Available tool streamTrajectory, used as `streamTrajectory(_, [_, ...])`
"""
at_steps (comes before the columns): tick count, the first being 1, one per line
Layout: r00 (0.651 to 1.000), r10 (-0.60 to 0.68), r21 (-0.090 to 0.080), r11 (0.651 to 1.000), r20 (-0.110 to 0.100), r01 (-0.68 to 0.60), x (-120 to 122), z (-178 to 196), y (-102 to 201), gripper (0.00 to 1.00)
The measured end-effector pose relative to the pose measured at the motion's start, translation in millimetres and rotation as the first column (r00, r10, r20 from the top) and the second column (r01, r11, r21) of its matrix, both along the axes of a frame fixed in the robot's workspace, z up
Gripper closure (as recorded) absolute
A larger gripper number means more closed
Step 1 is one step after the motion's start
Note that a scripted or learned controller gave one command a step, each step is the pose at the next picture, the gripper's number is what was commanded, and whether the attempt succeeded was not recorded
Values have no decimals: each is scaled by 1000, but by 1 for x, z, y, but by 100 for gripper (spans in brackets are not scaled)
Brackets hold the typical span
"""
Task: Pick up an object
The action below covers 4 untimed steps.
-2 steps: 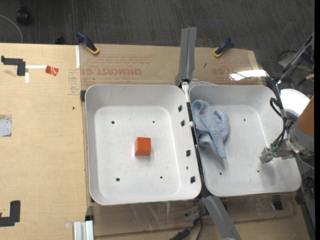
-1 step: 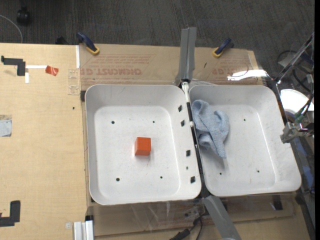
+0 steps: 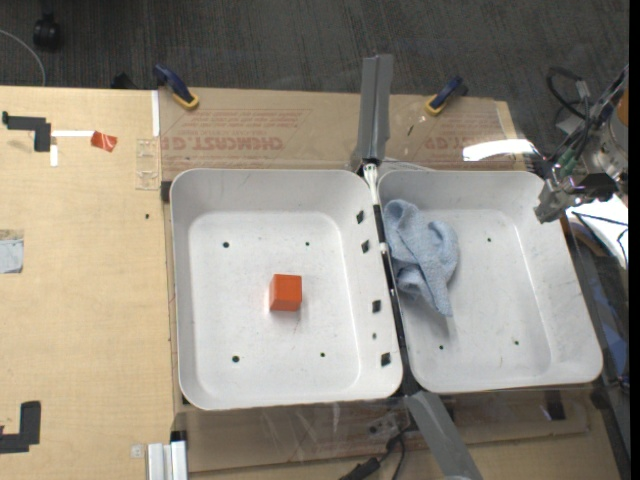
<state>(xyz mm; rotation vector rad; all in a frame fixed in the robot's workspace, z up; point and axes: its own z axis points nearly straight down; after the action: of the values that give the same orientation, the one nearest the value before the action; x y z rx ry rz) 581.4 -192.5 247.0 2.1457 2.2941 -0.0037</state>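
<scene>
An orange block (image 3: 286, 293) rests on the floor of the left white bin (image 3: 200, 368), a little left of its middle. A crumpled blue-grey cloth (image 3: 422, 255) lies in the right white bin (image 3: 560, 358), against its left wall. My gripper (image 3: 550, 206) hangs at the right bin's far right rim, with cables above it, well apart from both the cloth and the block. I see nothing held in it.
A grey bar (image 3: 375, 108) runs back from the seam between the bins. Two blue and yellow clamps (image 3: 176, 86) (image 3: 443, 94) pin brown cardboard (image 3: 250, 133) behind the bins. A wooden board (image 3: 80, 268) lies to the left.
</scene>
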Motion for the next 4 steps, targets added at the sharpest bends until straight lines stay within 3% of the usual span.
streamTrajectory(1, [991,-132,-1,991,1,132,47,18,26,100])
streamTrajectory(2, [971,-239,0,971,-2,239,66,-34,77,100])
streamTrajectory(3, [931,-365,0,931,0,365,77,-46,84,100])
streamTrajectory(4, [922,-388,-1,922,0,388,77,-56,103,100])
